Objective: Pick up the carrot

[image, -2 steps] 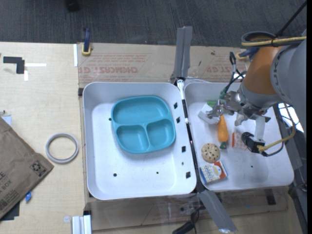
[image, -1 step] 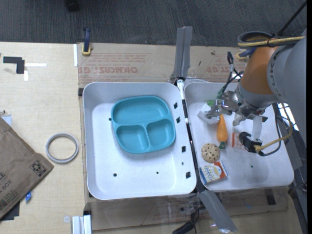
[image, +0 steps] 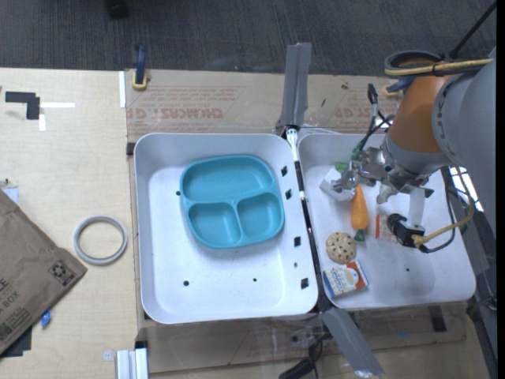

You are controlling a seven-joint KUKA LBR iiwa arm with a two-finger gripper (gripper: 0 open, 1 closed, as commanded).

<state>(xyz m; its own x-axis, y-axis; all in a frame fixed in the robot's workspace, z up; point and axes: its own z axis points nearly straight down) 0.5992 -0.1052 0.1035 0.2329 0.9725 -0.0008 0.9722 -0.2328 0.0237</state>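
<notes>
- Looking down at the counter (image: 63, 148), I see two white bins side by side: the left bin (image: 158, 275) and the right bin (image: 442, 279).
- The carrot (image: 360, 208) lies in the right bin, near its left wall, with its length running roughly top to bottom in my view and its orange body plainly visible.
- The arm (image: 442, 109) reaches in from the right, its orange band above the wrist, and the jaws (image: 364, 181) hang just over the carrot's upper end.
- The metal parts there overlap the carrot's top, so I cannot tell whether the jaws are wide or narrow, nor whether they grip anything.
- Just below the carrot sits a round cookie (image: 341, 247) with dark spots, and below that a small carton (image: 346, 279) lies flat by the bin's front corner.
- A black cable (image: 430, 235) loops from the wrist over the bin floor to the carrot's right.
- In the left bin rests a blue divided plate (image: 233, 201).
- Out on the counter, left of the bins, I see a tape ring (image: 100, 239) and a brown cardboard box (image: 28, 271).
</notes>
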